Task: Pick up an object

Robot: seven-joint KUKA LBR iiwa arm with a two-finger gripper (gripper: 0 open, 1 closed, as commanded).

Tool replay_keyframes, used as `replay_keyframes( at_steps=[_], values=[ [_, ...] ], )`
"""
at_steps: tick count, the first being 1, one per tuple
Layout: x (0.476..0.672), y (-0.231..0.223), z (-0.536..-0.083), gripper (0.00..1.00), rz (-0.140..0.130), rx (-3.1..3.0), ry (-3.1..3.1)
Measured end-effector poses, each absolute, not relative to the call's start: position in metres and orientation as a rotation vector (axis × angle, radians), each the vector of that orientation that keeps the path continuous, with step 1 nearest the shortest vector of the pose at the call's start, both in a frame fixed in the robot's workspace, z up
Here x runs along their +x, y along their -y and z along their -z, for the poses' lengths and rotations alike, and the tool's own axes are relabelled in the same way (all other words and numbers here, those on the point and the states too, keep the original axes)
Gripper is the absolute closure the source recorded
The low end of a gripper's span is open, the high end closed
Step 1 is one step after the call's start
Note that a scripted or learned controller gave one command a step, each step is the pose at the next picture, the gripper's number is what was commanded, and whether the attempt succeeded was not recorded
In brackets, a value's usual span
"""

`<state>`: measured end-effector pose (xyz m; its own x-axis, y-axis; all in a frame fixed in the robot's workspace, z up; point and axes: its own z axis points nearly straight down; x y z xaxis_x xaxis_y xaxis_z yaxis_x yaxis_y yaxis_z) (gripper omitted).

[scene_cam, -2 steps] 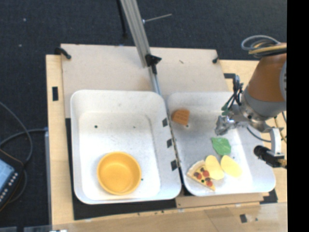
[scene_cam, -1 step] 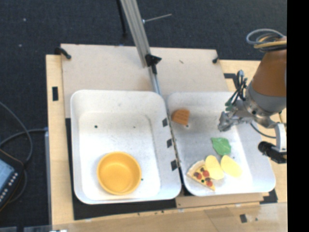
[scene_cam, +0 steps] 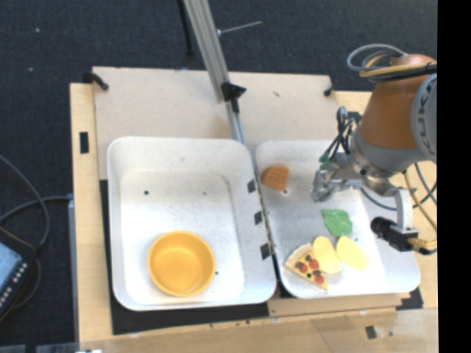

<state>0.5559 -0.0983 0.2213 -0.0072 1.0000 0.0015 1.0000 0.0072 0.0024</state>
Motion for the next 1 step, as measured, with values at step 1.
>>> replay_keyframes(
  at_steps=[1],
  values=[
    [0.5643, 0.0375, -0.2321, 1.0, -0.006, 2.21, -2.231]
  ],
)
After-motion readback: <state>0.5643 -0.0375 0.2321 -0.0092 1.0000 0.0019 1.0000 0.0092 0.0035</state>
